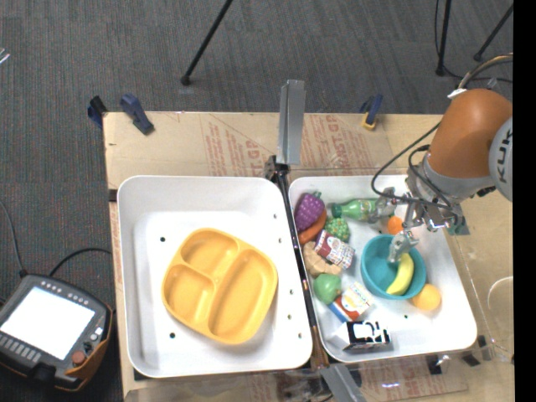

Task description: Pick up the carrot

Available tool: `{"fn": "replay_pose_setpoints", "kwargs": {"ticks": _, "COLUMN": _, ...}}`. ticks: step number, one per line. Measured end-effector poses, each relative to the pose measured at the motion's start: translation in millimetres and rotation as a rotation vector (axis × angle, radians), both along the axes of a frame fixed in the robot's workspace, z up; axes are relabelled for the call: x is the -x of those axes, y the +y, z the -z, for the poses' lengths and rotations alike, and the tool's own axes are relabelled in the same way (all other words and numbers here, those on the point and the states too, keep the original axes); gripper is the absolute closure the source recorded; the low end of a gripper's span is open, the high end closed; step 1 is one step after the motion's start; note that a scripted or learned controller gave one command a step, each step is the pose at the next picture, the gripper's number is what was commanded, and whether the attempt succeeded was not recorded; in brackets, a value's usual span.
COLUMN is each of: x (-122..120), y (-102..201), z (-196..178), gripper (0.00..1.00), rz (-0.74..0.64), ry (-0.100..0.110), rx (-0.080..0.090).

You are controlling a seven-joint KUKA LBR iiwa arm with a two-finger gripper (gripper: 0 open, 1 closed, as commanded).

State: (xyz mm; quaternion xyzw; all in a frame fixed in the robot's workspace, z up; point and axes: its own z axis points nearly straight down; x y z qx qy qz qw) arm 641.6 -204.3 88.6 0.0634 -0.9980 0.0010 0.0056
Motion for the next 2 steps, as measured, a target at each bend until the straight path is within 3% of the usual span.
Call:
{"fn": "replay_pose_setpoints", "kwargs": {"ticks": 1, "x": -4, "y": 2, "z": -12, "gripper": 1.0, "rz": 0.0, "ry": -0.015, "rx": -0.002}}
{"fn": "replay_pose_setpoints", "kwargs": {"ticks": 2, "x": -6, "y": -6, "z": -182, "gripper": 1.0, "rz": -0.281, "ry": -0.026, "rx": 0.0}}
